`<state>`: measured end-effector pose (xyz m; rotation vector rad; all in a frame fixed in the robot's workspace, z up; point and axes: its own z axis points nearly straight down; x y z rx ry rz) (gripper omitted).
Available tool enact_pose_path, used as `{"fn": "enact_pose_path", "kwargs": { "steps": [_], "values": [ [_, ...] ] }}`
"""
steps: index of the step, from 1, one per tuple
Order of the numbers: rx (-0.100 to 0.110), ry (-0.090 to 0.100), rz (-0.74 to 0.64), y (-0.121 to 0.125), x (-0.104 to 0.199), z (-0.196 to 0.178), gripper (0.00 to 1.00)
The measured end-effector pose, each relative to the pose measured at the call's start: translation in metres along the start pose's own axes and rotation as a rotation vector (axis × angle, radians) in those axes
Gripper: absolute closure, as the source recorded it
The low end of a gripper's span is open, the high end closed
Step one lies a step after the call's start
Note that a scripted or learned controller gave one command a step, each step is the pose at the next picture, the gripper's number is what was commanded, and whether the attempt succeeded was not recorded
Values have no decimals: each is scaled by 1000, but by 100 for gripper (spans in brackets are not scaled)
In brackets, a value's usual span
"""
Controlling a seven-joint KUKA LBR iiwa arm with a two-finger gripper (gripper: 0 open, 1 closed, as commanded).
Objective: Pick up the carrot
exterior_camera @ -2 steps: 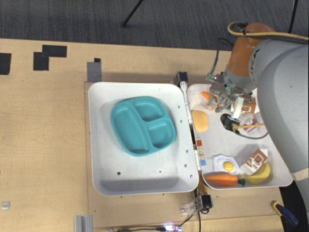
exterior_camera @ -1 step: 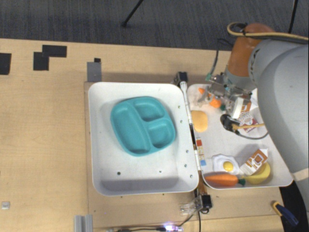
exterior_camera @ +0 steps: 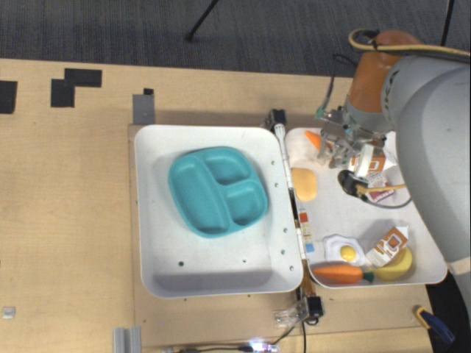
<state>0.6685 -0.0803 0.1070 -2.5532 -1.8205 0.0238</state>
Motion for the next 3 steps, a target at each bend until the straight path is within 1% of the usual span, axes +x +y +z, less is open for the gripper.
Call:
{"fn": "enact_pose_path", "kwargs": {
  "steps": [1,2,3],
  "values": [
    [-14,11,273,-6,-44,-32,100],
    [-14,12,271,-6,-43,-31,0],
    [-16,15,279,-63,20,-80,0]
  ]
}}
